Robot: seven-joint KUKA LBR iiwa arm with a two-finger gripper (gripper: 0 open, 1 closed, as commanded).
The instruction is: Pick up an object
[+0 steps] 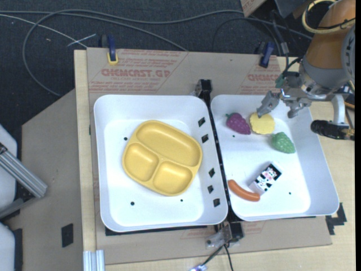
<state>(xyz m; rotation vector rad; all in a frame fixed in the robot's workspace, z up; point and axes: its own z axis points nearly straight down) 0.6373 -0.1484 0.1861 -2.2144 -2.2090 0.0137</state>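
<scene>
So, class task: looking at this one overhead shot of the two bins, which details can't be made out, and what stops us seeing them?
- Arm: its upper part is cut off by the camera view's top right corner.
- Yellow toy: the gripper overlaps its top edge, so contact can't be judged.
- Black-and-white toy: markings too small to read.
- Board: red print blurred.

Left white bin (107, 168): a yellow divided plate (162, 157). Right white bin (316, 174): a purple grape bunch (239, 123), a pale yellow piece (263, 125), a green piece (284, 142), an orange-red sausage (244, 190) and a small block (267, 178) patterned in black and white patches. Surface (84, 151) — tan board, faint red lettering, two blue clamps (110, 48). Arm (330, 38) — grey with an orange band; floor (45, 66) dark grey.
</scene>
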